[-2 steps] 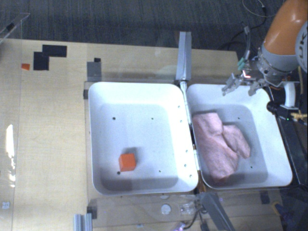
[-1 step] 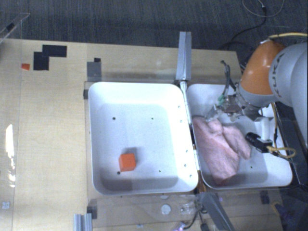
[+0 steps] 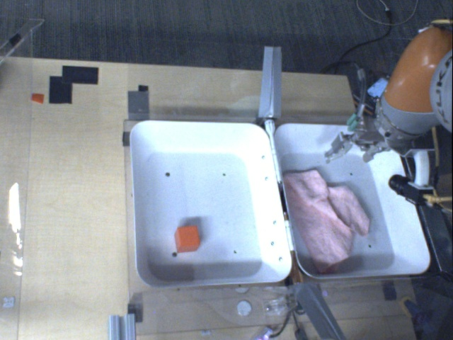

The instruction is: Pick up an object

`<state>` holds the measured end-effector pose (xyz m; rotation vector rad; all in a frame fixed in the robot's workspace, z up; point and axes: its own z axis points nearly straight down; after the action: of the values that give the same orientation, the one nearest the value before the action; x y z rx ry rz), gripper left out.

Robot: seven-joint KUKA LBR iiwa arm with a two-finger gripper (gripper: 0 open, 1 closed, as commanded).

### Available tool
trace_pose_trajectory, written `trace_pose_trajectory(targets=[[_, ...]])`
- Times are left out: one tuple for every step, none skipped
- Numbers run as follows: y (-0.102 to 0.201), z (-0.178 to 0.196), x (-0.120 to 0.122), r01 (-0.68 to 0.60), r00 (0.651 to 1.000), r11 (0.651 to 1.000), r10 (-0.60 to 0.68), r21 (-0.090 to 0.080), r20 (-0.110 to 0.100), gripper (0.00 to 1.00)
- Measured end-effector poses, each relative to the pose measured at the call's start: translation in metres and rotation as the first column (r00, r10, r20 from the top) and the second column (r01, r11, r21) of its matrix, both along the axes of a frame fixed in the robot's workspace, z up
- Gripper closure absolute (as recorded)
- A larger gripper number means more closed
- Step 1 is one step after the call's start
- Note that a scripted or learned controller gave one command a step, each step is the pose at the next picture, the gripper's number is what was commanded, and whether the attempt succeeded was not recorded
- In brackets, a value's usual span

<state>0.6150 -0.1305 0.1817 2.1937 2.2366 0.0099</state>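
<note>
A crumpled pink cloth [image 3: 327, 217] lies in the right bin [image 3: 403, 257], filling its left and middle part. A small orange block [image 3: 187, 239] rests on the floor of the left bin [image 3: 202, 147], near its front left. My gripper [image 3: 352, 148] hangs over the back right part of the right bin, above and to the right of the cloth. Its two fingers are spread apart with nothing between them.
A grey metal post [image 3: 270, 83] stands at the back between the two bins. Black cables [image 3: 382, 9] lie on the dark floor behind the bench. Black and orange markers [image 3: 67, 83] sit on the bench at far left.
</note>
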Motion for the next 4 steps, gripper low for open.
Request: trace_pose_trajectory(targets=[[-0.018, -0.085, -0.049, -0.006, 1.0, 1.0, 0.006, 0.0, 0.0, 0.0], [0.019, -0.089, -0.043, -0.03, 1.0, 1.0, 0.03, -0.001, 0.01, 0.0], [-0.018, -0.09, -0.051, -0.035, 0.999, 0.999, 0.035, -0.002, 0.008, 0.0], [-0.015, -0.077, -0.048, -0.038, 0.999, 0.999, 0.038, -0.001, 0.017, 1.0]])
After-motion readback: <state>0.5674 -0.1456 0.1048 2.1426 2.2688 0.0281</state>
